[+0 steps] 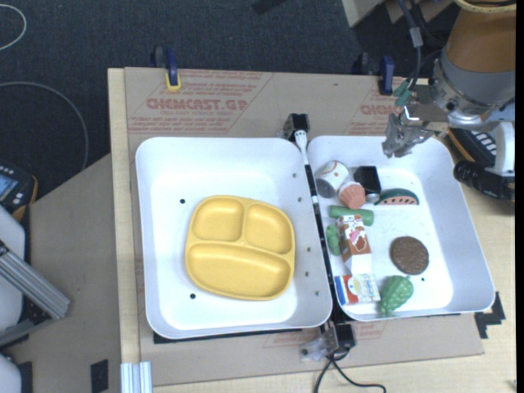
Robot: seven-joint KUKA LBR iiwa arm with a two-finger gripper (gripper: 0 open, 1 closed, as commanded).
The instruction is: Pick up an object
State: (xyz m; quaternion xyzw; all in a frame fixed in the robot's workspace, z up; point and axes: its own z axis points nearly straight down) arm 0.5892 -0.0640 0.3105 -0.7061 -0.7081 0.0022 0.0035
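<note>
Red print reading "CHEMCAST" runs across the brown board (246,105) on the worktop. The hand (401,144) hangs over the right white bin's (467,219) far rim; whether it is spread, I cannot tell. Toys crowd that bin's left side, a round brown cookie (408,255) lying apart with open room rightward.

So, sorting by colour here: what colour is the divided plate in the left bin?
Yellow, plain; the camera view shows the divided plate best.

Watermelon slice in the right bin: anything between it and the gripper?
Nothing visible. The gripper hangs over the right bin's far edge, and bare white floor separates it from the watermelon slice.
</note>
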